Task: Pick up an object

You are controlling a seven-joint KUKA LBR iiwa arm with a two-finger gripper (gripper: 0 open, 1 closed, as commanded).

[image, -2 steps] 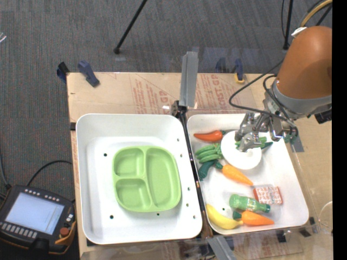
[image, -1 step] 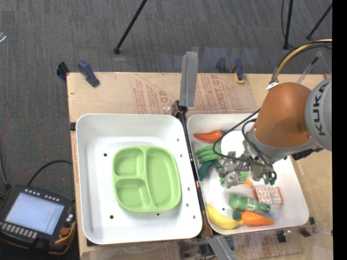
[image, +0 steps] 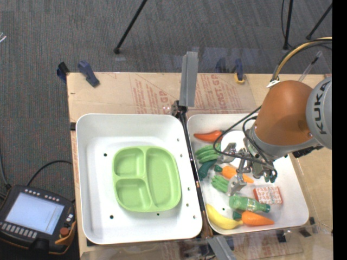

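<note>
left bin: white, shallow (image: 89, 145); holds one light green divided plate (image: 146, 179), three compartments, sitting about mid-bin, nothing on it.
right bin: white, shallow (image: 295, 191), touching the left bin along the centre seam; crowded with toy food.
right bin contents: red-orange chili pepper (image: 207, 136) near the far left corner; green pea pods (image: 206, 154) just below it by the left wall; darker green piece (image: 205, 170) under those; green ridged vegetable (image: 220, 184) mid-bin; green bottle (image: 248, 203) toward the near edge; yellow banana (image: 222, 219) at the near left corner; whole orange carrot (image: 257, 218) against the near edge, beside the banana; red-white packet (image: 268, 194) right of the bottle.
task thing: small orange carrot piece (image: 230, 171), green top end, mid-bin right under the gripper, partly hidden by it.
task thing look: orange body, smooth, small; only part visible.
task thing axis: cannot tell exactly; seems to run left-right across the bin, green end toward the left wall.
arm: grey with orange band (image: 284, 112), over the right bin's far right part.
gripper: (image: 241, 172) low over mid-bin, above the carrot piece.
claw state: cannot tell, fingertips lost in clutter.
bench: plywood board (image: 130, 93) under both bins.
</note>
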